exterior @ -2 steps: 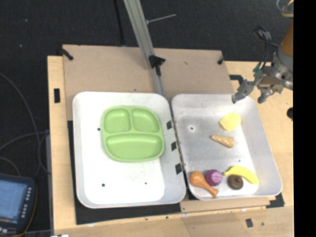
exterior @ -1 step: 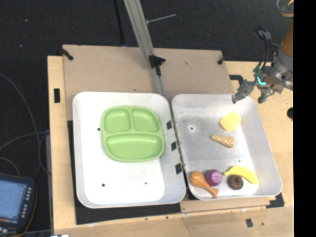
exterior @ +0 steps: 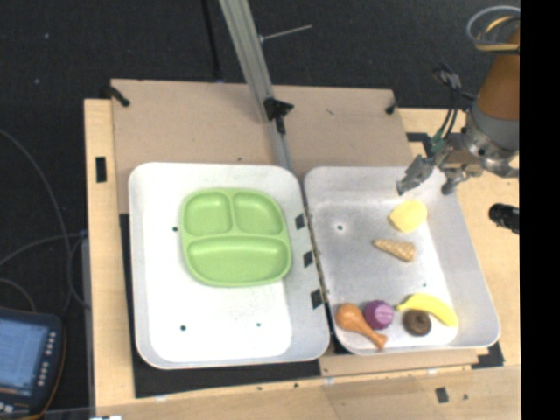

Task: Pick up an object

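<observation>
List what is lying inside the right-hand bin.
The right bin holds a pale yellow piece, a tan wedge, a banana, a brown ring-shaped piece, a purple piece and an orange drumstick shape. Anything beneath them is covered.

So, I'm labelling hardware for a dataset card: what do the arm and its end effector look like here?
The arm has an orange-brown band above a grey wrist section, with a pale grey ring-shaped part at the top. Thin dark cables loop down its side. The end effector is a grey metal assembly with two narrow prongs.
</observation>
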You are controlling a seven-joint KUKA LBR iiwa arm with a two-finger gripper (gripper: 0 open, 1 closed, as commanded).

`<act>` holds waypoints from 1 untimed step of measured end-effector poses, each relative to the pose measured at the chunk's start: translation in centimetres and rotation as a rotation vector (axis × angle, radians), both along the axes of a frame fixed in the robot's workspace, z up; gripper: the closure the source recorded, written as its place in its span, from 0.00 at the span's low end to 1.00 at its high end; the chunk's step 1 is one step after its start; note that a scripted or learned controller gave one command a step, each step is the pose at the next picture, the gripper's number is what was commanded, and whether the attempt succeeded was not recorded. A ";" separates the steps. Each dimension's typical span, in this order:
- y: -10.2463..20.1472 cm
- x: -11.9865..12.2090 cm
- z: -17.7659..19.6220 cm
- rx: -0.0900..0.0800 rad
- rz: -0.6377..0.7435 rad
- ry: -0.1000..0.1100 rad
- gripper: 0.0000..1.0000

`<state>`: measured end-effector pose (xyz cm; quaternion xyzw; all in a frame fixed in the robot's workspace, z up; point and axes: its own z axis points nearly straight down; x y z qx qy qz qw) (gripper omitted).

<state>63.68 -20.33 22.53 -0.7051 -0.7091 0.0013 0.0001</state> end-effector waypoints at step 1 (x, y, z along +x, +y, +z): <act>-1.0 -0.3 -4.7 0.000 -0.006 0.001 0.00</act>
